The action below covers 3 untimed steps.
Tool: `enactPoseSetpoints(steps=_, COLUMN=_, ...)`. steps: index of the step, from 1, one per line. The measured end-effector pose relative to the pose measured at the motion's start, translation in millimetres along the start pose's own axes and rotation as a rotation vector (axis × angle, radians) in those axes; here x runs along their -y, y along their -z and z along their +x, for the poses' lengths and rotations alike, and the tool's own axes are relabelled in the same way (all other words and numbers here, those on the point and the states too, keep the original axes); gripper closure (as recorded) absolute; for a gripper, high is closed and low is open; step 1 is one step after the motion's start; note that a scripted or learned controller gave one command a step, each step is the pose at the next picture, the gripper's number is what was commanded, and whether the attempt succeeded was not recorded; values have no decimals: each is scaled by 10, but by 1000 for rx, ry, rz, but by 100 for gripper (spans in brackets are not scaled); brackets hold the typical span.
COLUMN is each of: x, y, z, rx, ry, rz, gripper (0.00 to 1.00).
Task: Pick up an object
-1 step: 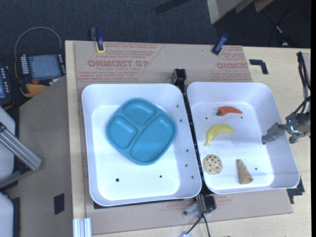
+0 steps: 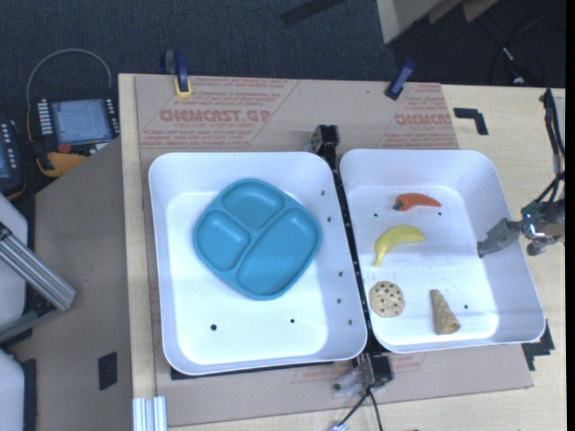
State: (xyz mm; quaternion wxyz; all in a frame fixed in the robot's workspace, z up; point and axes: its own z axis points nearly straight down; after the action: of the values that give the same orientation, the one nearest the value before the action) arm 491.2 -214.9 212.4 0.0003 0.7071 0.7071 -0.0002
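The right bin [image 2: 467, 164] holds a red-orange pepper [image 2: 416, 202] at the back. A yellow banana [image 2: 396, 240] lies just in front of the pepper. A round speckled cookie [image 2: 386, 299] and a tan cone-shaped piece [image 2: 443, 313] rest near the front wall. My gripper [image 2: 508, 234] shows as a small grey shape over the bin's right rim. It sits well to the right of all the objects and touches none of them.
A blue three-compartment plate [image 2: 259, 238] lies in the middle of the left bin [image 2: 180, 312]. A black clamp [image 2: 325, 138] sits between the bins at the back. Cables [image 2: 550, 119] hang at the right edge.
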Motion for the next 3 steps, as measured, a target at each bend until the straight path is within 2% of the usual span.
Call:
enactPoseSetpoints(steps=1, x=-71, y=-476, z=67, rx=-2, ry=0, rz=2, gripper=0)
enactPoseSetpoints(steps=2, x=-18, y=-1099, z=59, rx=-4, ry=-1, rz=6, gripper=0)
enactPoseSetpoints(steps=3, x=-13, y=-1290, z=65, rx=-3, ry=0, rz=4, gripper=0)
